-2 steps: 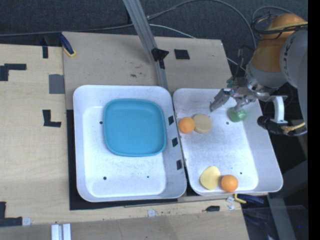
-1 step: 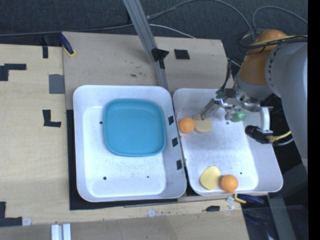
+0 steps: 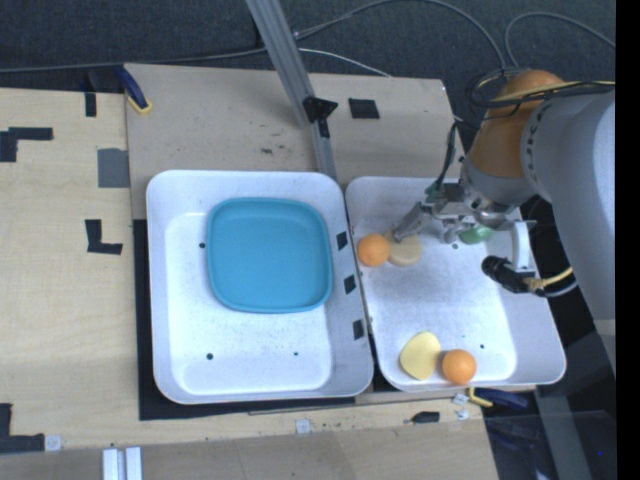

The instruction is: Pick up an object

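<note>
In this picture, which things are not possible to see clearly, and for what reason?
- Gripper: small and dark in the camera view, so its finger state is unclear.
- Beige object by the orange ball: partly covered by the gripper; contact unclear.
- Green item: mostly hidden under the wrist.
- Yellow object: too small to identify.

Claw (image 3: 408, 230) over beige piece (image 3: 406, 253) beside orange ball (image 3: 372, 250).
</note>
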`<state>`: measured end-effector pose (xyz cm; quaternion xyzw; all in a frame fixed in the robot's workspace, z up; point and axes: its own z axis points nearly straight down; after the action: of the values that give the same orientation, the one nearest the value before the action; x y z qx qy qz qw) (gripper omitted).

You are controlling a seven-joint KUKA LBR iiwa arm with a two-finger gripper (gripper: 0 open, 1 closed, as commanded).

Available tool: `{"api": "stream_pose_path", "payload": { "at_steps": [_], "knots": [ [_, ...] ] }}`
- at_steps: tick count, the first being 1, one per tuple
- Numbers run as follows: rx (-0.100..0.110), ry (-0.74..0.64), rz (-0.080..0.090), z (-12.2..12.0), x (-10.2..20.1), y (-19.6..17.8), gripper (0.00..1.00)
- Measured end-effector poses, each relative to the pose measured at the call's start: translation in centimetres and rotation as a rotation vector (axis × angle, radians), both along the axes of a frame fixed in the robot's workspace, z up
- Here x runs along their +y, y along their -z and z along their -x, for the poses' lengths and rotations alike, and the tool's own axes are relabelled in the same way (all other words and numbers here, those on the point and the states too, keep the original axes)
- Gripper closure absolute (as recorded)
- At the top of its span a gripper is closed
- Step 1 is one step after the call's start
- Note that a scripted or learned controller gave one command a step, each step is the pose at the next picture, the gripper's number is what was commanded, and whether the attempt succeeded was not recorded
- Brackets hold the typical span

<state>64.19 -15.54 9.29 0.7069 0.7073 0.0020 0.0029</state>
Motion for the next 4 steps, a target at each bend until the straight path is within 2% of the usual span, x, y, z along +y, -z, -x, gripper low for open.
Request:
{"api": "stream_pose_path", "payload": {
  "at_steps": [1, 3, 4],
  "knots": [
    [-0.005, -0.002, 0.001, -0.2, 0.1, -1.2, 1.00],
    [0.003, -0.001, -0.001, -1.4, 1.5, -11.8, 1.00],
    [0.005, 0.000, -0.001, -1.5, 1.5, -14.4, 1.00]
  ]
}}
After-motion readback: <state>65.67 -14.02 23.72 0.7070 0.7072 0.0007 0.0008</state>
